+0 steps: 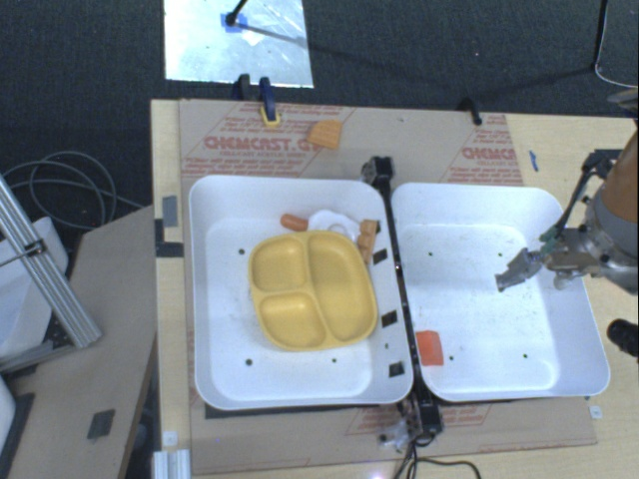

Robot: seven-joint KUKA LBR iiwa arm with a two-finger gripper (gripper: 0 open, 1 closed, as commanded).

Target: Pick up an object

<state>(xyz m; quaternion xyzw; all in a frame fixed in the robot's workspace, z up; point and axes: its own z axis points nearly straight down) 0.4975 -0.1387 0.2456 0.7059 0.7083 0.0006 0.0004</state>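
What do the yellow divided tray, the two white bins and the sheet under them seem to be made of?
Yellow divided tray: probably moulded plastic, matte, with smooth rounded compartments. Left bin and right bin: likely thin formed plastic, smooth white with soft rolled rims. Sheet beneath: looks like brown paper or cardboard, dull, with red printed lettering.

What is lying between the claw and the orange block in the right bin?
Nothing: in the camera view, bare white floor of the right bin separates the claw from the orange block.
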